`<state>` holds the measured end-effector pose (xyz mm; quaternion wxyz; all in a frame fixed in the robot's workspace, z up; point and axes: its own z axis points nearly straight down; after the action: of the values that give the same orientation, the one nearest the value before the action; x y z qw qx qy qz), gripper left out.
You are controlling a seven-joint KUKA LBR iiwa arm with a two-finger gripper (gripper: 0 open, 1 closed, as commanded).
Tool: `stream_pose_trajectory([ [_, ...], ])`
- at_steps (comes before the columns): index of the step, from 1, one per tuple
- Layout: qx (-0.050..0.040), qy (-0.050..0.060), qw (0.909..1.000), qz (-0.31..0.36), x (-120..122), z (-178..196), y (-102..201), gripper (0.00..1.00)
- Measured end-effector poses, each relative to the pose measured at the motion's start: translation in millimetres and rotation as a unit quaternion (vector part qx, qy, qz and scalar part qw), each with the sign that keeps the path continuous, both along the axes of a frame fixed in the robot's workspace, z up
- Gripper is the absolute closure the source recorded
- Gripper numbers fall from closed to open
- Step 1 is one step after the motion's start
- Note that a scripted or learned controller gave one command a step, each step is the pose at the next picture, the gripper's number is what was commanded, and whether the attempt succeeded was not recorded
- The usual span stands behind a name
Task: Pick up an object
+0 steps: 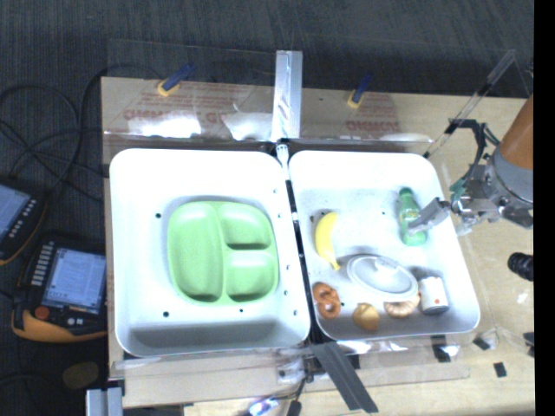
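My jaws (427, 217) sit at the right of the frame, low over the right bin (451, 263), with a grey finger tip touching or just beside the green bottle (408, 215); whether they are spread or closed I cannot tell from this slant, and nothing shows between them. That bottle, lying near the bin's upper right part, looks to me the object to go for. To do this well I judge I should centre over its body, line my closing direction across its narrow width, and come down squarely so it is not nudged toward the wall. Further out, toward the middle of the bin, lies a banana (326, 235), and below it a white round lid or dish (381, 276). Along the lower edge sit a pretzel (327, 298), a small brown roll (366, 315), a croissant-like pastry (401, 306) and a small white can (433, 291). The left bin (139, 189) holds a green divided plate (223, 250). Both bins rest on the desk (499, 267).
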<state>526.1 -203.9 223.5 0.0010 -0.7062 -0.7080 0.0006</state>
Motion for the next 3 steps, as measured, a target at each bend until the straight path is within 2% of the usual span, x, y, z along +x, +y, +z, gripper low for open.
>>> stream_pose_trajectory([
  [1, -0.0014, -0.006, 0.9904, -0.138, 41.0, -98.3, 23.5, 0.00],
  [2, -0.0003, -0.001, 0.9928, -0.120, 94.6, -90.0, -9.5, 0.00],
  [3, -0.0009, -0.004, 0.9975, -0.071, 93.2, -134.5, 7.8, 0.00],
])
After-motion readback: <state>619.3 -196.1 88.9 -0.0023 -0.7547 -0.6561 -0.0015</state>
